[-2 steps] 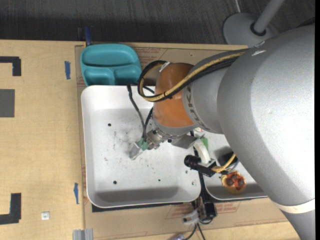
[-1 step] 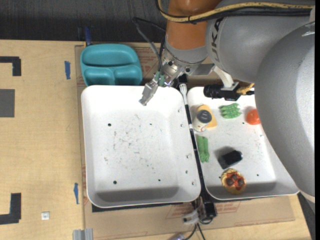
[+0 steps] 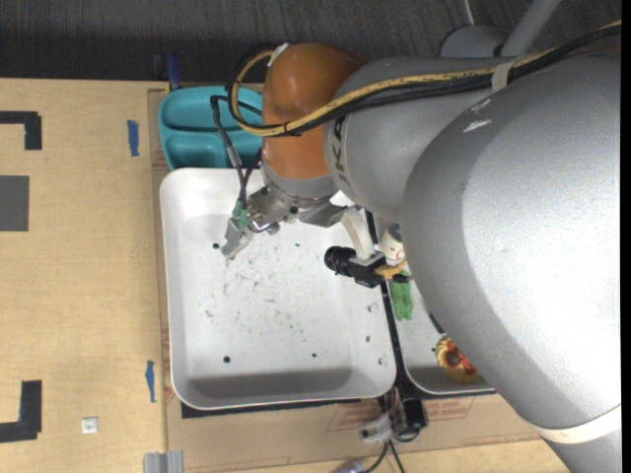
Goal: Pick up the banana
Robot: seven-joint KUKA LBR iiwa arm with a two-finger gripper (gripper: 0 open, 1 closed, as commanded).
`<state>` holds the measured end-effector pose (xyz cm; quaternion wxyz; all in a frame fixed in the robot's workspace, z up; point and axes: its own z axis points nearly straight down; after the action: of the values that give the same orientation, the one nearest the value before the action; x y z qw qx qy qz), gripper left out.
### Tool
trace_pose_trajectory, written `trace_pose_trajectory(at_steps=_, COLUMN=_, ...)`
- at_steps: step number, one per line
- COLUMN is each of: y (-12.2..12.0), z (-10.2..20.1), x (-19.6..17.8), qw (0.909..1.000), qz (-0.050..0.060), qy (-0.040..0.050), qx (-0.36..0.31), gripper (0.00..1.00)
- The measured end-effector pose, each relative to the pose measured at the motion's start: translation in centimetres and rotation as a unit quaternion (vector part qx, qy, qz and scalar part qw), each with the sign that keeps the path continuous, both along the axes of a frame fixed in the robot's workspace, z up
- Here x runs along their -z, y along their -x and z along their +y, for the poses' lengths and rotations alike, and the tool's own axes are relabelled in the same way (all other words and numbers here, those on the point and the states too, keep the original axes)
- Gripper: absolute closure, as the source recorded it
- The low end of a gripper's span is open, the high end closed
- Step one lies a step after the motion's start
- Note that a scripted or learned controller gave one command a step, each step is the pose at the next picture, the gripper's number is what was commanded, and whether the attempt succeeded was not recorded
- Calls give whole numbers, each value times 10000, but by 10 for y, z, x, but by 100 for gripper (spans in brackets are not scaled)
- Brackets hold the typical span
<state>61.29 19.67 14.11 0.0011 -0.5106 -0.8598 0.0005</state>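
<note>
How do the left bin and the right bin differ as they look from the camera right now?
The left bin lies open to the camera, its white floor speckled with dark marks; the right bin is mostly hidden under the grey arm. The gripper hangs over the left bin, near its upper edge, while the right bin's visible strip holds a green item and an orange-brown item. Both are shallow and white.

No readable text, labels, brands or numbers anywhere. Black tape marks (image 3: 20, 129) at left edge of frame on cardboard bench (image 3: 79, 264) (plain shapes, not letters). Blue tape strips (image 3: 133, 138) near upper-left bin corner: blank.
</note>
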Motion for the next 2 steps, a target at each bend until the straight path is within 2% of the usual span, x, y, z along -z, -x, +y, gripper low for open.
trace_pose_trajectory(at_steps=1, y=56, z=-63, x=-154, qw=9976, qz=-26, qy=1, qx=685, gripper=0)
trace_pose_trajectory(at_steps=2, y=89, z=-46, x=18, qw=9995, qz=-3, qy=1, qx=307, gripper=0)
